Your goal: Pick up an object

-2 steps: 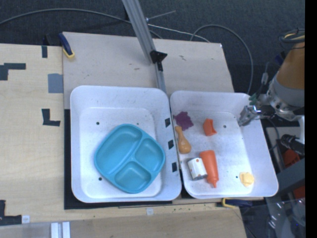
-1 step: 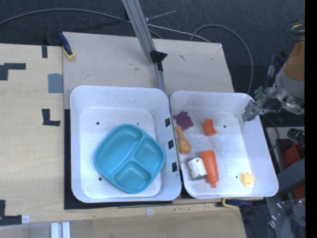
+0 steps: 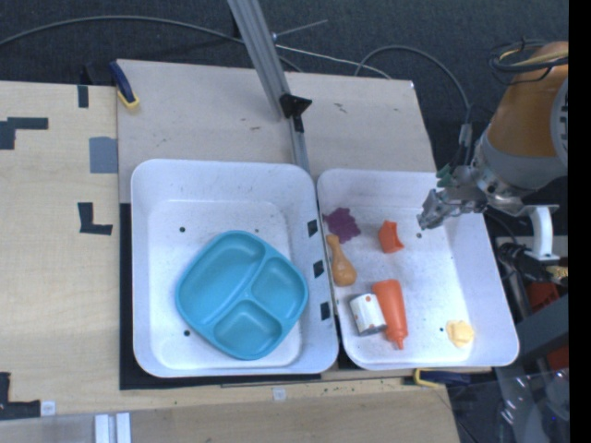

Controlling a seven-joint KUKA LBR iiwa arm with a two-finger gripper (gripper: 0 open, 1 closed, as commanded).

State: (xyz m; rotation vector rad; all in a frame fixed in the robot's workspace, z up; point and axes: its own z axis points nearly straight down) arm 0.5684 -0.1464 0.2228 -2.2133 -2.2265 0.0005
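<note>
Orange chunky block (image 3: 391, 237) in right bin (image 3: 489, 284), tool (image 3: 432, 214) nearby, grip unclear.

The two bins (image 3: 148, 247) look like smooth white plastic, faintly speckled. In the left one the blue divided plate (image 3: 242, 293) is matt plastic. The tabletop (image 3: 55, 275) at the left of the frame is pale wood with a light grain. The pole (image 3: 259, 40) at upper centre looks like brushed metal. The arm's band (image 3: 526, 123), at right, is glossy orange.
</note>
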